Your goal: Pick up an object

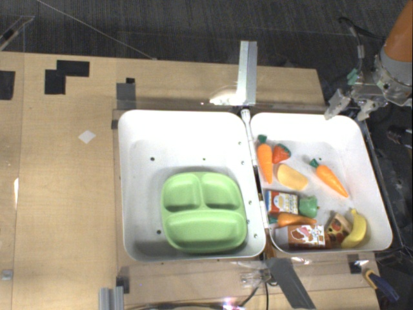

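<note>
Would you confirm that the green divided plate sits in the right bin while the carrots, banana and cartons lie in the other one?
Not quite: the camera view shows the green divided plate in the left bin, not the right. The carrots, banana and cartons do lie in the other one, the right bin.

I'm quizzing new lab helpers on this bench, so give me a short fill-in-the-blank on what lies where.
1. The green divided plate lies in the ____ bin.
2. The banana lies in the right bin's near-____ corner.
3. The pincer hovers by the right bin's ____ right corner.

Missing words: left; right; far
</note>
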You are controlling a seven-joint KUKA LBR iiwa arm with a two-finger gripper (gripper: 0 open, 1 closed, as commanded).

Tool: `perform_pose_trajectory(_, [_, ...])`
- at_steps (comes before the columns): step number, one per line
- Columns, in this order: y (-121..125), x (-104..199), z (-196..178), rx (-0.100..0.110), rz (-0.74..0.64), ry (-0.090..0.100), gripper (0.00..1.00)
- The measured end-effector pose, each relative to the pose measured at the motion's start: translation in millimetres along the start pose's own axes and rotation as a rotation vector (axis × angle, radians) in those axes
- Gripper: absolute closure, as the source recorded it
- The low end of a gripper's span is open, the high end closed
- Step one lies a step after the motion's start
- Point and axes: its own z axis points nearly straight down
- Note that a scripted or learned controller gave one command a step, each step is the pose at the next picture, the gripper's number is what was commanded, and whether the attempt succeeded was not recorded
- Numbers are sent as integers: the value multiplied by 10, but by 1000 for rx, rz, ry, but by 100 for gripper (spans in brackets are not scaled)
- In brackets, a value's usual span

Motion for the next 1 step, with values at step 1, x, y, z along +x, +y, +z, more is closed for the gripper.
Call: perform_pose_trajectory(1, [105, 33, -1145, -4, -119, -2, 0])
